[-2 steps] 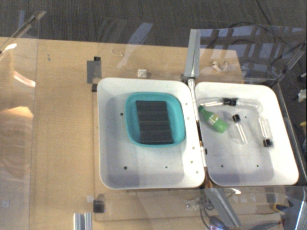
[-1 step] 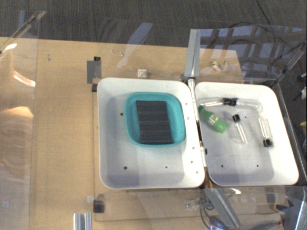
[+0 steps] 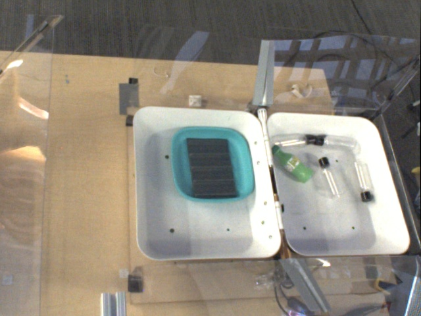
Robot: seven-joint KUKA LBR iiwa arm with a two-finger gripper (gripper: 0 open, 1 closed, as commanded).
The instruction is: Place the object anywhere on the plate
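Note:
A teal plate point(image 3: 247, 170) with a dark ribbed centre lies in the left bin point(image 3: 154, 209). In the right bin point(image 3: 342, 232) a small green bottle point(image 3: 293, 164) lies near the dividing edge. Three clear vials with black caps lie there too: one point(image 3: 304, 139) near the back, one point(image 3: 328, 174) in the middle, one point(image 3: 364, 182) toward the right.
A grey upright post point(image 3: 264, 74) stands behind the seam between the bins. Small black blocks point(image 3: 133, 83) sit on the wooden bench at the left bin's back and front corners. A clear panel point(image 3: 26, 143) covers the bench's left side.

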